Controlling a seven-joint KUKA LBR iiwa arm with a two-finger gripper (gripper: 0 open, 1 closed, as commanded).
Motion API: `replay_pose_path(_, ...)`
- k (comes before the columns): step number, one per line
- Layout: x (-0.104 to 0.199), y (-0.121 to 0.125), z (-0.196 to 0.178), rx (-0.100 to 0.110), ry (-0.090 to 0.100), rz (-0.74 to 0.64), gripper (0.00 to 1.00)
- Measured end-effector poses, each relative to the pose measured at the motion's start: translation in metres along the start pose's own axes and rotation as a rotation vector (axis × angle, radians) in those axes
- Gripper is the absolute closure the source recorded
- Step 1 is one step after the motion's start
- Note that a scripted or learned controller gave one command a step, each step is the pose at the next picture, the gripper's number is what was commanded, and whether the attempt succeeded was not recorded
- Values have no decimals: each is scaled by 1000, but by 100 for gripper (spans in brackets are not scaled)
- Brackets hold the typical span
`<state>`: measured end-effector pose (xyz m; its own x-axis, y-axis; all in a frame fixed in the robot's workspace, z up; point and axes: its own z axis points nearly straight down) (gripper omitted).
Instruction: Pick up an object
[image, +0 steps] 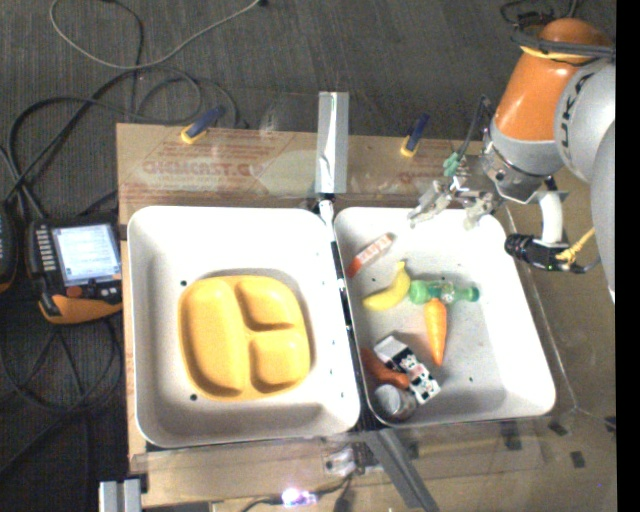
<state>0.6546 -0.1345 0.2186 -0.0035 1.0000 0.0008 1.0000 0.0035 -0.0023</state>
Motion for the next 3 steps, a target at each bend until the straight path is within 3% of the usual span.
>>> replay_pose_path(1, -22, -103, 126, -5, 0, 5, 0)
replay_pose_path(2, -22, -103, 117, -5, 1, 5, 100)
replay_pose_path(3, 44, -119, 36, 1, -1, 158, 100)
